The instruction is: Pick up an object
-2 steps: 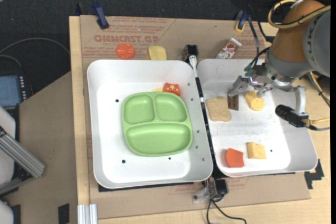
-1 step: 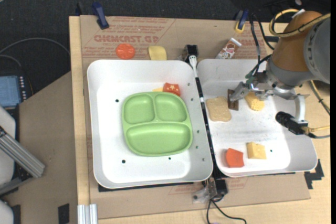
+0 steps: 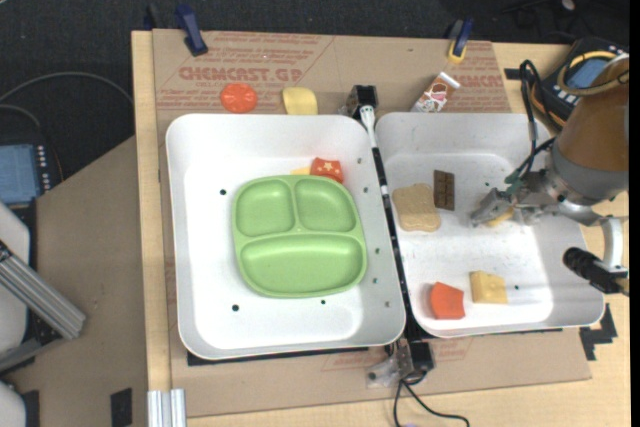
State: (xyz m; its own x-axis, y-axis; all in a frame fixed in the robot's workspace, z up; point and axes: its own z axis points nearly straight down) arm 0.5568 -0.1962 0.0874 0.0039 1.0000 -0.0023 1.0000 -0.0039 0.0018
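**Gripper low in right bin, nothing visibly held**

Arm comes in from 3 o'clock, orange band above the wrist, grey body over the right bin's right edge. Gripper sits low near the bin floor, right of centre, pointing toward 9 o'clock. Fingers look slightly spread, tips dark and small; no object seen between them, though exact gap is hard to read.

Right bin contents: tan cookie-shaped piece at the bin's 9 o'clock, just beside a dark brown block at its 1 o'clock side. Brown block is near the gripper, apart from it. Orange block at the bin's 7 o'clock, yellow block just beside it toward 3 o'clock; both well apart from the gripper.

Left bin: green divided plate in the middle, three compartments. Small red piece touching the plate's rim at 12 o'clock, a bit of yellow showing beside it.

Worktop behind the bins, cardboard-covered: orange round item and yellow item at 12 o'clock of the left bin, a small wrapped packet at 12 o'clock of the right bin. Blue clamps at the far edge.
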